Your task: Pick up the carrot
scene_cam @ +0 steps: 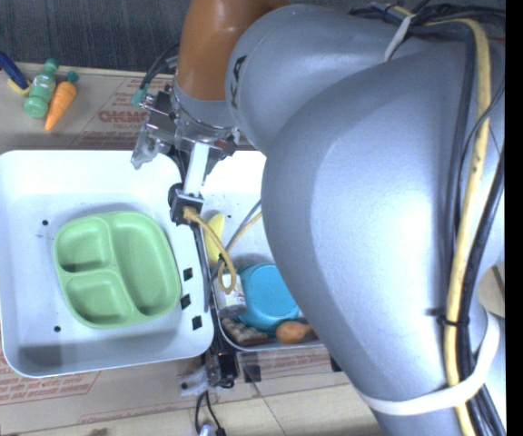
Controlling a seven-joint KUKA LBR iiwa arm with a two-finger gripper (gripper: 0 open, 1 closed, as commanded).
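Camera view, from above and at a slant, gives us the carrot lying on the brown cardboard beyond the bins, near the upper left corner, with its green top pointing up and away. It touches a green toy bottle on its left, and a blue-and-yellow item lies just beyond that.

We judge the carrot a light, stiff plastic toy, smooth and tapered, so it may slip out toward its thin end. We would take hold across the thicker upper body, with one finger having to enter the tight side against the bottle.

Our tool hangs at the far rim of the left bin, well apart from the carrot. We cannot tell how it stands or whether it has anything, since the metal parts there are small and blurred.

The left bin holds a green divided plate. The right bin, mostly behind the grey arm, shows a blue cup and other small items. The table lies beneath the cardboard sheet, flat and open around the carrot.
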